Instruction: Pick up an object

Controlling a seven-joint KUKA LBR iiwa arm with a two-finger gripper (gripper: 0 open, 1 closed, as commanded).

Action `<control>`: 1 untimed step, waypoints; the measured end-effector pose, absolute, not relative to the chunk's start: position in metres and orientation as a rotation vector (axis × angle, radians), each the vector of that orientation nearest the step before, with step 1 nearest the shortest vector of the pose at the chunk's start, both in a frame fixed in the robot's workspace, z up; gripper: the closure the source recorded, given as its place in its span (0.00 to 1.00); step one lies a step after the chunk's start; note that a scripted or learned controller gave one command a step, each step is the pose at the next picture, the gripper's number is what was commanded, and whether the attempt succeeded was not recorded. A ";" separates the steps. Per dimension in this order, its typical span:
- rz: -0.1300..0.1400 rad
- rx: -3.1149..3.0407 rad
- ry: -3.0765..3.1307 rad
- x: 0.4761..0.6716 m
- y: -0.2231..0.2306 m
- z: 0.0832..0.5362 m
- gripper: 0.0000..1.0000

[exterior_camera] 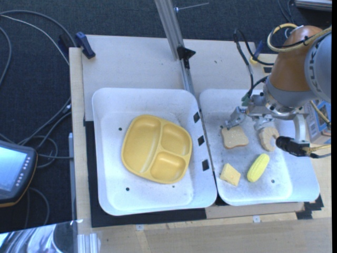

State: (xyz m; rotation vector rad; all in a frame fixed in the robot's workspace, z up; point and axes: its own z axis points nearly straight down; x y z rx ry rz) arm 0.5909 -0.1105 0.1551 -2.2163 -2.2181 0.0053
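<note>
Four food-shaped pieces lie in the right shallow white bin (pixel 300 186), under the gripper (pixel 248 119).

The gripper's fingers stand spread apart with nothing between them, one tip just above the tan toast-shaped slice (pixel 235 137), the other by the pale rounded bread-like piece (pixel 267 138). A yellow corn cob (pixel 258 167) lies tilted near a yellow cheese-like wedge (pixel 230 174). The left white bin (pixel 105 141) on the desk (pixel 126 57) holds a yellow three-compartment plastic plate (pixel 156 148).
</note>
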 end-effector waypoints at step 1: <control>-0.003 -2.220 -2.223 0.593 -0.110 0.169 1.00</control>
